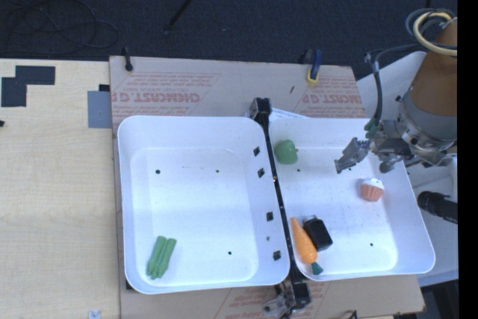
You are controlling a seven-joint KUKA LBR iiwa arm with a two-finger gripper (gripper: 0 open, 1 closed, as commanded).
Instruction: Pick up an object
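My gripper [349, 160] hangs over the right bin [407, 256], reaching in from the right, its dark fingers pointing left and down with nothing visible between them. A small cupcake toy [372, 190] with white top and orange base lies just below and right of it. A green round toy [285, 152] rests at the right bin's upper left. An orange carrot [303, 240] and a black block [317, 232] sit near the right bin's lower left. A green bean pod [160, 256] lies in the left bin [134, 160] at its lower left.
A black divider strip [270, 190] runs between the two bins. Cardboard [187, 90] lies beneath them, held by a yellow clamp [314, 74] at the back. The arm's orange band [441, 78] stands at the right edge.
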